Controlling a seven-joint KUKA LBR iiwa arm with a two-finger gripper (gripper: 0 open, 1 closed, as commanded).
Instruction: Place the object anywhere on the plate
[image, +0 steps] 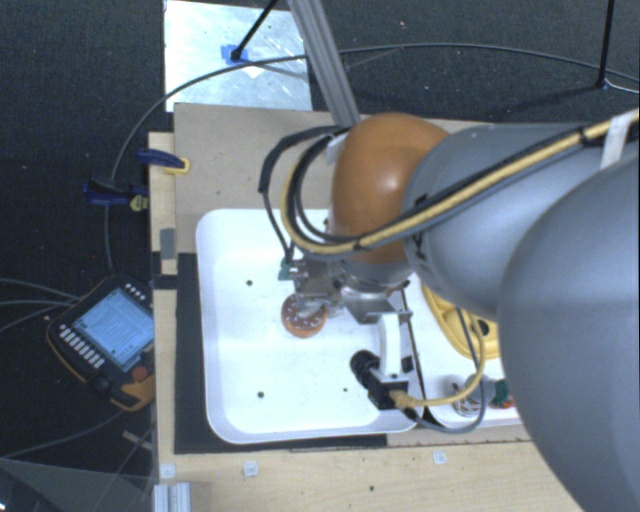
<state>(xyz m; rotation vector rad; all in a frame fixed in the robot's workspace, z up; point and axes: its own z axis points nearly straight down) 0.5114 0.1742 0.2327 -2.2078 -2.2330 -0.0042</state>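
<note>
Closest to us looms the grey robot arm (540, 230), blurred and large, with its rounded orange band (385, 180) just beyond. Below the band, the two-finger gripper (318, 296) hangs low over the left shallow white plastic bin (225, 300), with black cables looping around the wrist. Directly under it, touching or nearly so, lies the small round reddish-brown object (302, 319), ring-like and speckled, resting on the bin floor near its middle. The wrist covers the tool's tip, so we cannot tell whether it is wide, narrow, or closed on the object.

To the right, half hidden under the arm, a curved yellow edge looks like the yellow plate (452, 325) in the neighbouring bin.

We judge the grasp to be the weak point. The object is flat and low, so a closing grip could slide over it or nudge it aside. Even if lifted, a thin edge hold might slip during the carry across the rim between the bins. The dangling black cable plug (372, 378) could also catch there.
</note>
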